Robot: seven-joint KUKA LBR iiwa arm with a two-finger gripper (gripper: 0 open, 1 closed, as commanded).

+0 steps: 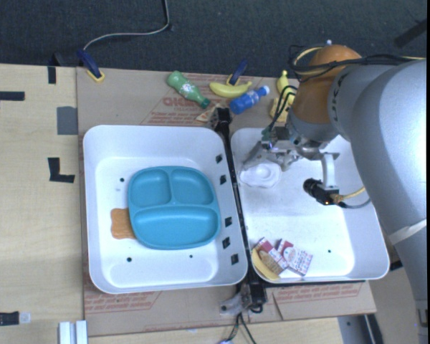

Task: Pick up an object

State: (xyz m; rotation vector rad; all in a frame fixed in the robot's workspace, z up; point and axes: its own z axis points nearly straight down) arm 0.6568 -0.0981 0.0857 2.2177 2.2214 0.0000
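Observation:
In the right bin (344, 235), near its back left corner, lies a small white, partly clear object (260, 175). My gripper (271, 158) hangs just above and behind it, with its fingers spread open and nothing between them. At the bin's front left lie a red and white packet (292, 258) and a round yellow-brown item (265, 262). The left bin (100, 156) holds a blue divided plate (174, 206) with an orange-brown piece (119, 223) sticking out from under its left side.
Behind the bins, on the cardboard, lie a green bottle (186, 89), a banana (231, 88), a blue bottle (249, 99) and a yellow item (282, 100). The grey arm (387, 135) covers the right bin's back right. A black divider (233, 192) runs between the bins.

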